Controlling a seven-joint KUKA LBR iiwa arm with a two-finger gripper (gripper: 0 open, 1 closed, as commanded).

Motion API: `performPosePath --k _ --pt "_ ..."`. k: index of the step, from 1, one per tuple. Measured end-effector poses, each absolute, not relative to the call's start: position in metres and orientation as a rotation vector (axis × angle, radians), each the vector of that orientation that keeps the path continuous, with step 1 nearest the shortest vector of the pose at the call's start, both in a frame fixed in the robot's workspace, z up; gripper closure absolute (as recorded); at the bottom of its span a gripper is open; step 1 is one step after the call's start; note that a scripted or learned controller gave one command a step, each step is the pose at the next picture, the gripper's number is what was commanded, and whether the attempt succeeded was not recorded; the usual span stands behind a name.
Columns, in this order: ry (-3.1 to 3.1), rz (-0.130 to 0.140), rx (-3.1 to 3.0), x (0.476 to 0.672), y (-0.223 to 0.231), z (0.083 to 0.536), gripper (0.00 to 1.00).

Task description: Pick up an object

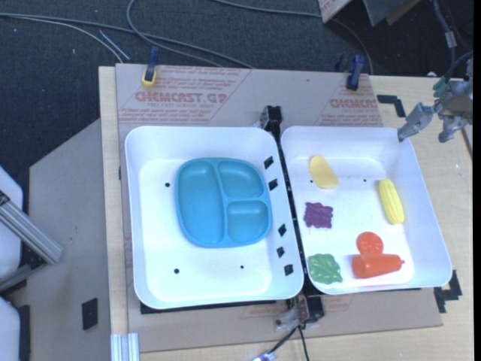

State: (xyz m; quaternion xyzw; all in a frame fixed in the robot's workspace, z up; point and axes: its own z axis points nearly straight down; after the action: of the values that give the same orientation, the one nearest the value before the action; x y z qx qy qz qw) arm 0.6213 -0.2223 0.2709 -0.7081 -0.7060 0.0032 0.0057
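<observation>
The right bin [421, 201] holds several toy foods: a pale yellow piece [324, 172], a yellow corn cob [391, 201], a purple grape bunch [319, 215], a green leafy piece [325, 268], and a red tomato [368, 242] touching an orange-red piece [378, 265]. My gripper [430, 122] hangs at the far right, above the right bin's back right corner, clear of all the foods. Its two fingers are spread apart with nothing between them.
A blue divided plate [222, 201] lies in the left bin [150, 224]. Black clips line the wall between the bins. Clamps [149, 74] hold the cardboard sheet at the back. Cables run over the dark floor behind.
</observation>
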Motion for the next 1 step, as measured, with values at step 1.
performPosePath --k 1 --pt "-2.222 0.000 -2.221 0.6236 -0.2215 0.2785 0.00"
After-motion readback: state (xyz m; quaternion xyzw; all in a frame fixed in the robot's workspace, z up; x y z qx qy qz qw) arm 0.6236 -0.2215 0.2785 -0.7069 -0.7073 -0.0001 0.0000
